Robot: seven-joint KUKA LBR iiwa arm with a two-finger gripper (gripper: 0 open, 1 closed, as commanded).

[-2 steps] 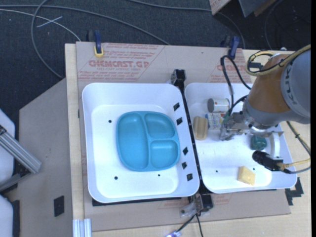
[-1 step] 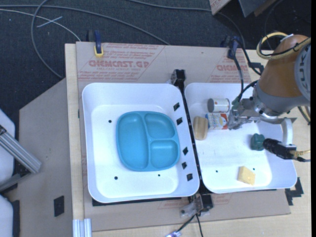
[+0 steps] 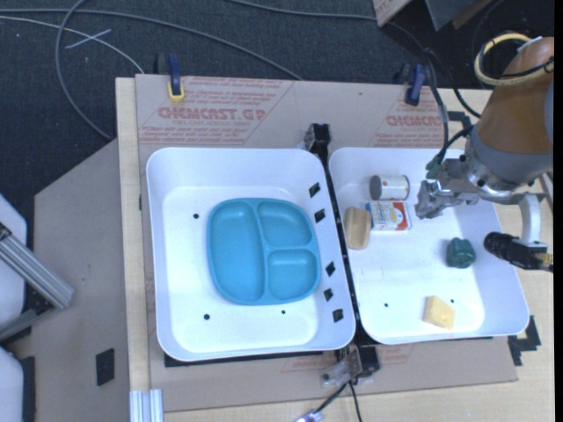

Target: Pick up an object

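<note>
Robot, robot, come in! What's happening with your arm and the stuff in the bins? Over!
Tool above right white bin, holding nothing visible. Small grey can and white-red packet beside it, untouched. Nothing blocking.

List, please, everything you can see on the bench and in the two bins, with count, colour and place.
left bin: one, white, left half of the bench
right bin: one, white, right half of the bench
divided plate: one, light blue, three compartments, middle of the left bin
small can: one, silver and white, on its side, upper part of the right bin
small carton: one, white with red, just below the can
tan block: one, tan, by the right bin's left wall
green lump: one, dark green, right of centre in the right bin
yellow wedge: one, yellow, lower part of the right bin
clamps: two, blue, back edge of the board
gripper: one, grey, above the right bin beside the carton
</note>
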